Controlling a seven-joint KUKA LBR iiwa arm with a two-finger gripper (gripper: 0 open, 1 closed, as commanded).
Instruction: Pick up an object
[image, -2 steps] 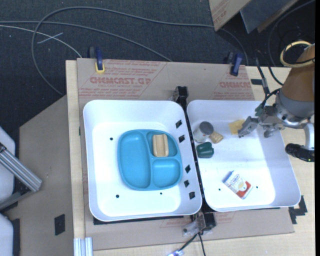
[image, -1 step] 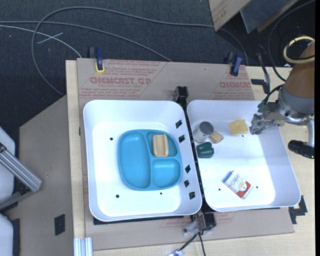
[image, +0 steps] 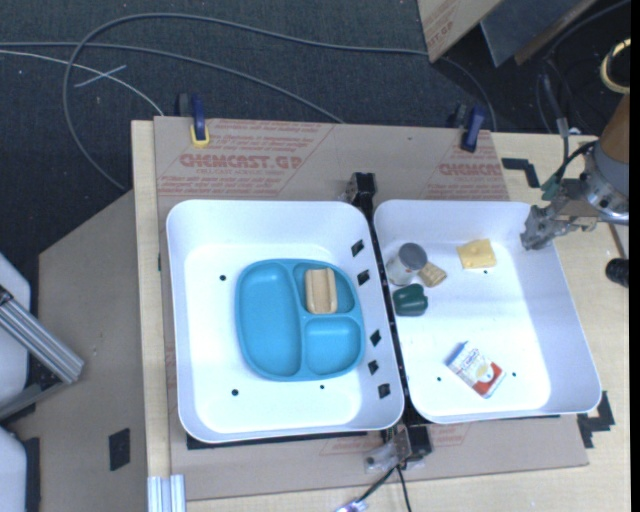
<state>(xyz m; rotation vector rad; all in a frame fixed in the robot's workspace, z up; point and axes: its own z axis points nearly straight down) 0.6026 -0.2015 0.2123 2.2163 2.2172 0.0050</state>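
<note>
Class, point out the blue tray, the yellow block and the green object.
Blue tray (image: 265, 325), camera view, its large left compartment.
Yellow block (image: 477, 254), camera view, its top face.
Green object (image: 408, 300), camera view, its middle.

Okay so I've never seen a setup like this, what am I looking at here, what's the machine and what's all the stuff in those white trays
This is a single photo from a camera fixed above a workbench, looking down at a slant. The machine is a robot arm reaching in from the right; its gripper, a two-finger claw, hangs over the upper right rim of the right bin. Nothing shows between its fingers, and I cannot tell whether they are open. Its job is to pick up an object. The right bin holds a yellow block, a grey can, a small tan piece, a dark green object and a small printed packet. The left bin holds a blue divided plate with a tan block in one compartment.
</note>
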